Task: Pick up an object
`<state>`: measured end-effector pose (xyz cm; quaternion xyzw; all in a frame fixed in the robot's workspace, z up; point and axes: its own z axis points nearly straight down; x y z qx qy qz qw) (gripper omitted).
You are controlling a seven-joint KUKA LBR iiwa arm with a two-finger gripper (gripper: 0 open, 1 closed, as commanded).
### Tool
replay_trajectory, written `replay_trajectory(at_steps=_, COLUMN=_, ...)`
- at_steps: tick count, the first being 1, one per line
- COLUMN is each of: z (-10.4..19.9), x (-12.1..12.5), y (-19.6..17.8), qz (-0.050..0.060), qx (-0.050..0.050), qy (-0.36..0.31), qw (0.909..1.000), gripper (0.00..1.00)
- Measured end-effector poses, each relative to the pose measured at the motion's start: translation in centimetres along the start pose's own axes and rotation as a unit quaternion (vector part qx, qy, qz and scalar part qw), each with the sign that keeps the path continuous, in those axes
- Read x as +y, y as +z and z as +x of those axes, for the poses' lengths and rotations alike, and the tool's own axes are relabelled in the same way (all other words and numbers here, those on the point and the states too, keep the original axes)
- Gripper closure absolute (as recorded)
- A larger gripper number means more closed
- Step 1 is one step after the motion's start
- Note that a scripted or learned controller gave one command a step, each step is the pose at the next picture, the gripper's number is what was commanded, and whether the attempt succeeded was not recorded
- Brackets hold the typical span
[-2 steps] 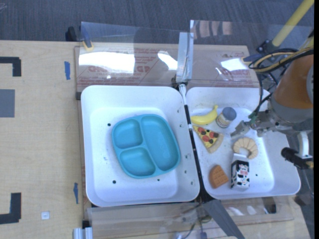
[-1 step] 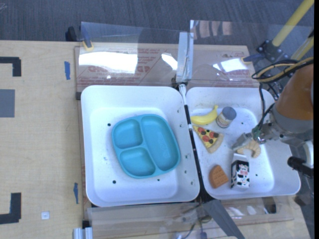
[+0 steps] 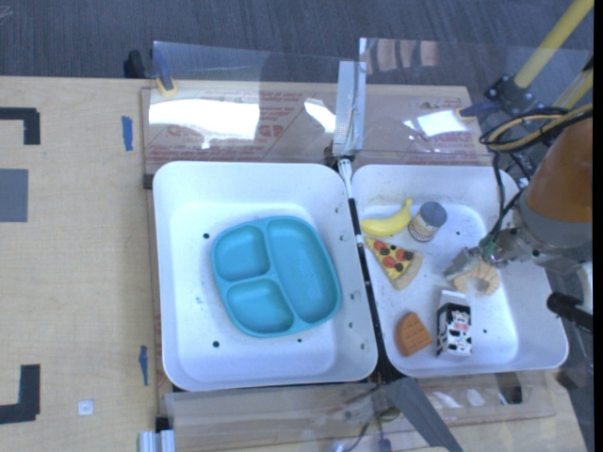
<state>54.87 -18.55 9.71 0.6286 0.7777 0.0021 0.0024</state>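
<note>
Overall level: bright, even illumination across both bins and the table [image 3: 66,281].
Source: overhead, from the far side, judged by reflections on the clear panels [image 3: 245,111] behind the bins.
Glare: strong white patches on the far panels, one behind the left bin [image 3: 179,252] and one behind the right bin [image 3: 537,347]; printed text beneath is washed out there.
Shadows: soft and short; a faint shadow lies under the blue tray [image 3: 273,276] on its near side, and small shadows sit beside items in the right bin.
Focus: centre moderately sharp; small items lack fine detail.
Blur: the arm [image 3: 565,186] at the right edge is soft.
Distortion: bin edges bow slightly.
</note>
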Motion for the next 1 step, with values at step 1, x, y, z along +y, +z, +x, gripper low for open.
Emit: replay_trajectory(at_steps=1, z=8.17, x=1.53, y=-9.75, qz=-0.003, qx=0.0, qy=-0.007, qw=1.0, gripper=1.0)
